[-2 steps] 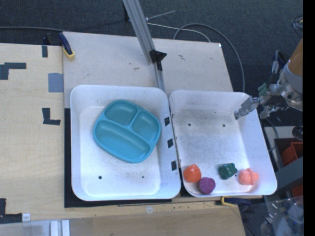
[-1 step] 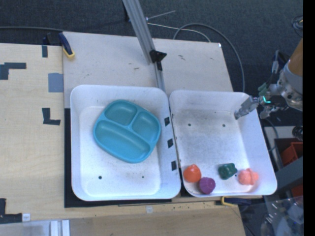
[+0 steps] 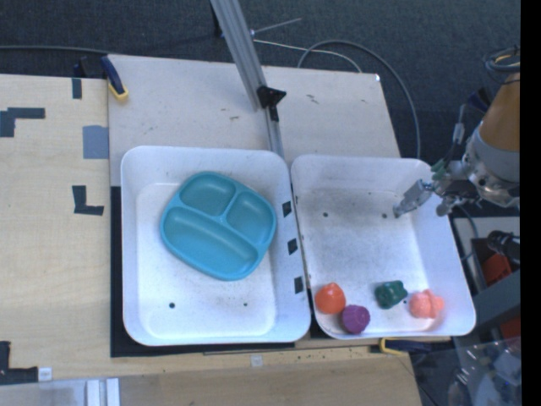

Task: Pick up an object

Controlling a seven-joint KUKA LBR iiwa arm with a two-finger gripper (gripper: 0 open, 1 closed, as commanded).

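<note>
**Hovering over the right bin's far edge**

Reaching in from the right, the gripper (image 3: 412,200) hangs above the right bin (image 3: 355,218); whether it is parted or closed cannot be told. Along that bin's speckled near edge sit an orange object (image 3: 330,297), a purple object (image 3: 355,318), a green object (image 3: 390,293) and a pink object (image 3: 425,304). A blue divided plate (image 3: 219,224) lies in the left bin (image 3: 144,252). Both bins rest on a pale wooden bench (image 3: 51,227); dark carpet (image 3: 380,15) lies beyond.

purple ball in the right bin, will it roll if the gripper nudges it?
Probably. The purple ball looks round and small, so it likely rolls. It sits against the right bin's near wall beside the orange piece, which may stop it.
</note>
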